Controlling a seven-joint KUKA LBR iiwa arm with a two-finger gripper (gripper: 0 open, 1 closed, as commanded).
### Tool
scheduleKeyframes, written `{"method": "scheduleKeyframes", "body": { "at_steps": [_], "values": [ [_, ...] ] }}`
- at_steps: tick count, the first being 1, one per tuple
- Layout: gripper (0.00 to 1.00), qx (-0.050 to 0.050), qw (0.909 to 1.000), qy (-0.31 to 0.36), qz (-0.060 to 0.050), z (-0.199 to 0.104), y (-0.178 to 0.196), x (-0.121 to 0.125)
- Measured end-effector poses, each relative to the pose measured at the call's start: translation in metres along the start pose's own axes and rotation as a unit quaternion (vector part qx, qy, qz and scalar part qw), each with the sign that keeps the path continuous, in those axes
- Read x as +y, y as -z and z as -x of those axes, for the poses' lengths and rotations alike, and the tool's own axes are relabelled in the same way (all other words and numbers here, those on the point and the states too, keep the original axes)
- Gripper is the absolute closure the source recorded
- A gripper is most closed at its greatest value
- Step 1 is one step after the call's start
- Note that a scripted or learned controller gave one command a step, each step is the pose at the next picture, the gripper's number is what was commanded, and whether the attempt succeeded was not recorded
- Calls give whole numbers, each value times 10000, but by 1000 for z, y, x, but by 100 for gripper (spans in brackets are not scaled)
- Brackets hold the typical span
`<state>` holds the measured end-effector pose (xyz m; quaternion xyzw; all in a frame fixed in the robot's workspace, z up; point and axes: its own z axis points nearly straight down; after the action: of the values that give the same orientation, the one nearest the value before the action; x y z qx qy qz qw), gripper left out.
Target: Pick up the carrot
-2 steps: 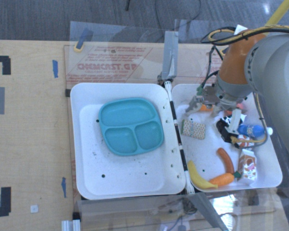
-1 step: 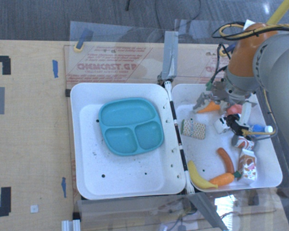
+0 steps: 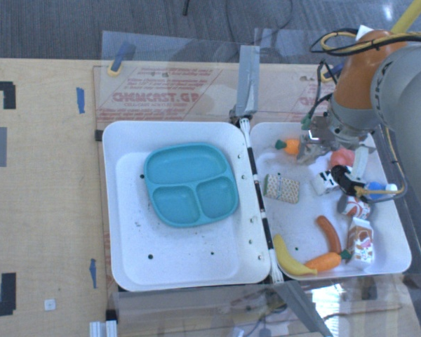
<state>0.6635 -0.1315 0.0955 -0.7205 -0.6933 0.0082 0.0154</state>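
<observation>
Although the carrot is what I'm after, it lies low in the right bin, toward the frame's lower right, a smooth orange taper with a green tip, well apart from my gripper up near that bin's top. Whether my gripper is wide or narrow I cannot tell from here. The carrot is hemmed in: a curved yellow banana touches its thin end, a glossy sausage sits just above it, and a small printed carton stands beside its green tip. I judge that coming down among these could nudge the rounded, slick carrot aside or catch the banana instead. A smaller orange piece beside my gripper could also be mistaken for it.
</observation>
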Motion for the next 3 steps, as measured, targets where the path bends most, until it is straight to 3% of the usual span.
{"method": "scheduleKeyframes", "body": {
  "at_steps": [1,2,3],
  "values": [
    [0,1,10000,3,-2,-1,0,0],
    [0,-49,9996,237,125,3,29,2],
    [0,-75,9969,776,122,-35,-9,1]
  ]
}}
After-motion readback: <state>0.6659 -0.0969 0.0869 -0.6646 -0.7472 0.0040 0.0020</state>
